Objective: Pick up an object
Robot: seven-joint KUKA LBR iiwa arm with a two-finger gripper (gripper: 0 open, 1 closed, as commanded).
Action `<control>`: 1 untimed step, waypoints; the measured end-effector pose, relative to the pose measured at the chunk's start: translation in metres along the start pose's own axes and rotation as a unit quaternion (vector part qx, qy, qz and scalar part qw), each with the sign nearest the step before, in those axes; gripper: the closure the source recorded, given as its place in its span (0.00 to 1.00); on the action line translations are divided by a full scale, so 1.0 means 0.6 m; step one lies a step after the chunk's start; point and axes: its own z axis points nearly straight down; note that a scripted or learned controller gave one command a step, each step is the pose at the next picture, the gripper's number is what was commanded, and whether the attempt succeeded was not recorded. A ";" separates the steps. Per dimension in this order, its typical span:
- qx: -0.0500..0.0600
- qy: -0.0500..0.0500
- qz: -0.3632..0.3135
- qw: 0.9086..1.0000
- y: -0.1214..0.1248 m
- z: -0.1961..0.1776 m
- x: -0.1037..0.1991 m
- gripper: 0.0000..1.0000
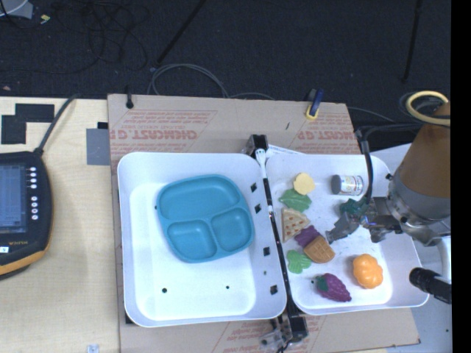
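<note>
**Gripper down in the right bin, nothing obviously grabbed**

So the arm point(430, 171) reached in from the right edge of the table point(59, 285), and the gripper point(352, 219) sat low inside the right bin point(401, 300), roughly mid-bin. One dark finger point(340, 230) pointed toward the toy food pile. Honestly couldn't tell if the fingers were spread or pressed together, it was all too dark and cluttered there, and I saw nothing clearly between them.

The pickable stuff was all in that right bin: a yellow round piece point(304, 183) near the far edge, a green leafy bit point(294, 200) just beside it, a waffle-looking wedge point(294, 221), a purple block point(307, 236) touching a brown ridged piece point(319, 250), another green piece point(299, 261), purple grapes point(334, 287) near the front edge and an orange pepper point(368, 271) beside them. A small silver can point(347, 184) lay on its side near the far edge; its label was too small to read.

The left bin point(140, 300) held a blue divided plate point(205, 217).

Only readable writing: upside-down red print on the cardboard point(191, 123) under the bins, looked like "COMCAST". A tablet-style pendant point(18, 208) lay at the table's left edge, its screen text illegible.
</note>
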 end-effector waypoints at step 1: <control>0.004 0.001 -0.002 1.000 0.100 0.240 -0.011 0.00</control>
